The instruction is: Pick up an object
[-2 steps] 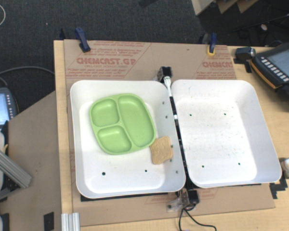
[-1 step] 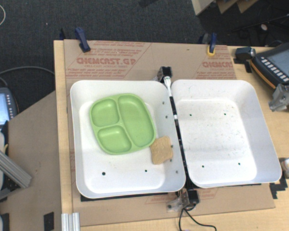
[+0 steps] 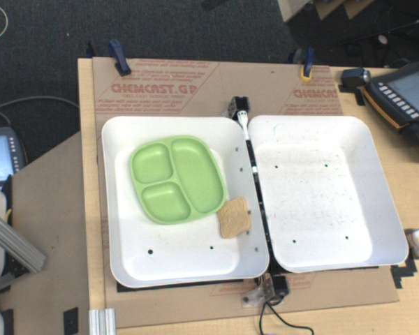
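A cardboard-topped surface (image 3: 195, 79) carries two shallow white bins side by side, clamped at its far edge by a blue clip (image 3: 119, 56) and a yellow-tipped clip (image 3: 306, 64), which likely keep the board from shifting under repeated tries. The right bin (image 3: 321, 194) shows a bare, speckled floor, while the left bin (image 3: 126, 250) holds both candidates for the pick. The larger is a green divided plate (image 3: 178, 180) with three compartments, lying flat and turned at a slant toward the bin's middle. Just beside its near right corner, touching or all but touching the rim, rests a small tan sponge-like square (image 3: 234, 218), close to the wall shared with the other bin (a tight spot, by the look of it, for fingers to close around). The state of the pincer cannot be told from this view, so the pick appears not yet begun, and either object is open to a reach from the right
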Robot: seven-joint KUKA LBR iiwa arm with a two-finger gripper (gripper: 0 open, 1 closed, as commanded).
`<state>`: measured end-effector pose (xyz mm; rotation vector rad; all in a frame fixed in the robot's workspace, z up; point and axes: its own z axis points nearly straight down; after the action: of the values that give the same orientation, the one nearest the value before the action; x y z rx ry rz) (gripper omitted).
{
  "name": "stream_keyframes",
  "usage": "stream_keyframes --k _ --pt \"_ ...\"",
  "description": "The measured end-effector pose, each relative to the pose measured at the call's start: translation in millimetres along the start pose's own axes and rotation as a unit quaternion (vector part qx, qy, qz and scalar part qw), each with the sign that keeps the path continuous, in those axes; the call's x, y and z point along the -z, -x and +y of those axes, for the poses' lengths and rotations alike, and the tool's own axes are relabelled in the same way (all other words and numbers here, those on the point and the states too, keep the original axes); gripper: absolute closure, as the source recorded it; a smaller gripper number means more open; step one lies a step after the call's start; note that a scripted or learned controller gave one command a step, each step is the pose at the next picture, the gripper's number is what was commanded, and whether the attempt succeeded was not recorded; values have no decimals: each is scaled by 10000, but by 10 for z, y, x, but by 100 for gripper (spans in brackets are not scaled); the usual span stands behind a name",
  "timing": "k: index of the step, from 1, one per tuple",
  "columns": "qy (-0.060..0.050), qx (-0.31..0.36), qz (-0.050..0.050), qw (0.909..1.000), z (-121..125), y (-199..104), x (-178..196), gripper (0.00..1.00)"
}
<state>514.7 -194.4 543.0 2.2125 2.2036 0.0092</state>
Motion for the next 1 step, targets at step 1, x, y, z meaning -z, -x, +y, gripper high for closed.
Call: stream_keyframes --k 1 --pt "-150 12 69 9999 -317 -212 -1239 100"
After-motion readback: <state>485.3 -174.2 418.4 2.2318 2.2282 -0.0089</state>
